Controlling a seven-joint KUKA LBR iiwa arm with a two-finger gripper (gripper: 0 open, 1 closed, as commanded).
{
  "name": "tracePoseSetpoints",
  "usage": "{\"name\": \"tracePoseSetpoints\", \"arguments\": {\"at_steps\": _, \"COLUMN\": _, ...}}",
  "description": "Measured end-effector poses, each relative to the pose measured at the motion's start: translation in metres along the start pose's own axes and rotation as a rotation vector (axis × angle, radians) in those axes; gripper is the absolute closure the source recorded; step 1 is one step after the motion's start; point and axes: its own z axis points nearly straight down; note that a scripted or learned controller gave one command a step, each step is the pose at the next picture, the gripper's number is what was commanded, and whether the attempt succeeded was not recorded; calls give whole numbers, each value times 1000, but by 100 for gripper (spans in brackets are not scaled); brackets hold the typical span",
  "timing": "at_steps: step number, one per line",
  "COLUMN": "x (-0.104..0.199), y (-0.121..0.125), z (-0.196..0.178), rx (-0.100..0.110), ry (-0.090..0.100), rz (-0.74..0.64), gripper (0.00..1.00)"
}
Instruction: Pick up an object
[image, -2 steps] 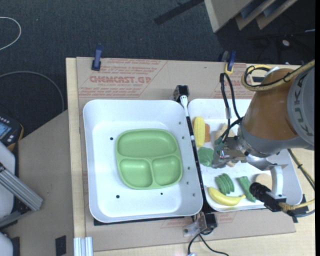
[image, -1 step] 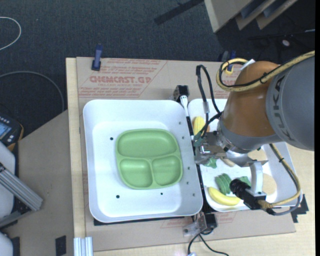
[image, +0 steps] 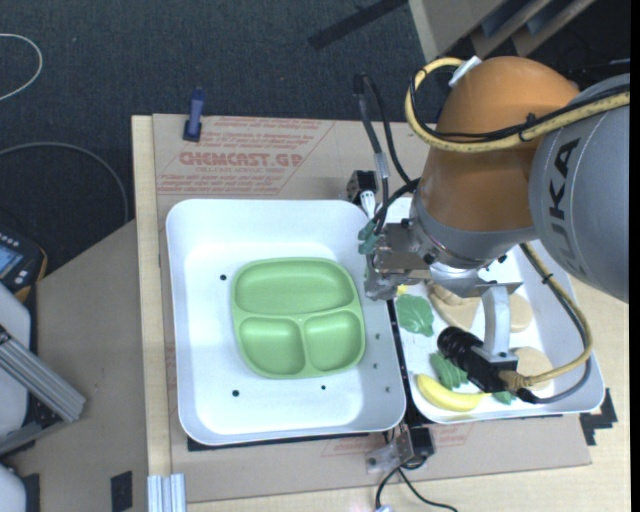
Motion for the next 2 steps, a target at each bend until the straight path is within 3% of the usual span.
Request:
{"name": "tracePoseSetpoints", "arguments": {"at_steps": 1, "x": 10, "y": -1, "z": -35, "rx": 4, "ry": -3, "rz": 6, "gripper": 100}}
{"name": "tracePoseSetpoints", "arguments": {"at_steps": 2, "x": 10, "y": -1, "z": -43, "rx": 6, "ry": -4, "rz": 6, "gripper": 100}}
